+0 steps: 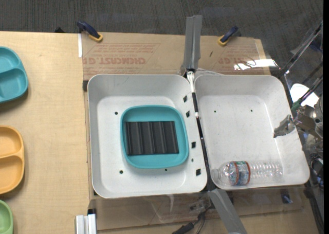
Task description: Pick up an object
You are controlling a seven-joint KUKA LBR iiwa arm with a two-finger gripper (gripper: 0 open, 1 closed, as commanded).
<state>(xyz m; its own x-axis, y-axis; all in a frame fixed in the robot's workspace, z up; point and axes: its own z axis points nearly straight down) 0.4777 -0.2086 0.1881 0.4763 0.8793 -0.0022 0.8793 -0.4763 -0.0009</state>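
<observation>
A clear plastic bottle (249,172) with a blue label lies on its side along the front wall of the right bin (241,99). In the left bin (103,125) sits a teal tray (152,163) with a dark ridged insert. My gripper (286,127) reaches in over the right bin's right rim, above and to the right of the bottle and apart from it. It is small and partly cut off at the frame's edge.
Brown cardboard (133,55) lies under both bins, held by two clamps (90,31) at the back. On the wooden bench at the far left rest a teal plate (10,81), an orange plate (9,158) and a green one (4,218).
</observation>
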